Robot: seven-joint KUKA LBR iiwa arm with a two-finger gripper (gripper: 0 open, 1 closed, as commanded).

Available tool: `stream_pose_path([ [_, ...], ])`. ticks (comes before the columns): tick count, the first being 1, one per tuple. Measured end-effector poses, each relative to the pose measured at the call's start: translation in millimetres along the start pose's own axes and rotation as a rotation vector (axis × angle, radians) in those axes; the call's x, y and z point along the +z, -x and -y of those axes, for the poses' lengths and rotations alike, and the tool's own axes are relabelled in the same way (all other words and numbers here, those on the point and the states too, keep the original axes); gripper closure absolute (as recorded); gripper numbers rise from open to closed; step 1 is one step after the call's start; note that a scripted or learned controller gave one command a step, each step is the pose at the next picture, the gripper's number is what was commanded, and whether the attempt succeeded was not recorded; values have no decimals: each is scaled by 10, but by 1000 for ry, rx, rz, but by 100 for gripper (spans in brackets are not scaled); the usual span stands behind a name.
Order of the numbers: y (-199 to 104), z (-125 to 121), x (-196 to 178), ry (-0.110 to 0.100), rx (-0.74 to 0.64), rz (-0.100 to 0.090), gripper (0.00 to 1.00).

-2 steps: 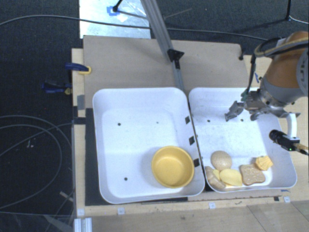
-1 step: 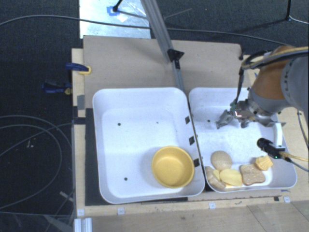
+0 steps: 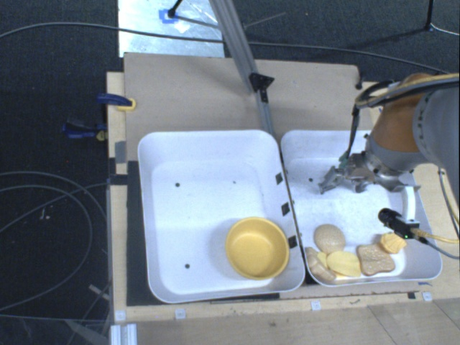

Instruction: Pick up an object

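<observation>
Here, pincer (image 3: 332, 183) low in right bin (image 3: 302, 149), spread, nothing between; yellow bowl (image 3: 257, 246) left bin.

Landmark: yellow bowl (image 3: 257, 247), in the near right corner of the left bin (image 3: 180, 164).
Right bin (image 3: 302, 149): just right of the bowl's bin, the two touching along their shared rims.
Food pieces: pale round piece (image 3: 330, 237), yellow piece (image 3: 344, 264), toast-like slice (image 3: 375, 259), small yellow piece (image 3: 392, 243), all right of the bowl along the right bin's near edge.
Tool (image 3: 338, 181): right of and beyond the bowl, low over the right bin's floor, away from the food.
Arm (image 3: 410, 128): enters from the right, orange band above the tool.
Surface (image 3: 215, 92): tan board beyond both bins.
</observation>
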State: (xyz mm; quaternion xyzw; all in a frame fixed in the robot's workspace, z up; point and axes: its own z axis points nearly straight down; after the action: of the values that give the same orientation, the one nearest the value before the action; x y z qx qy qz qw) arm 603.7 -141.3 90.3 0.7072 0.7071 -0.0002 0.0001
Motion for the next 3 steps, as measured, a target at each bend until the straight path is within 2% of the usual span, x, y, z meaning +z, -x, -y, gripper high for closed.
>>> stream_pose_path([
  [1, 2, -13, -120, 5, 1, 1, 100],
  [3, 26, -112, -1032, 7, -6, 1, 100],
])
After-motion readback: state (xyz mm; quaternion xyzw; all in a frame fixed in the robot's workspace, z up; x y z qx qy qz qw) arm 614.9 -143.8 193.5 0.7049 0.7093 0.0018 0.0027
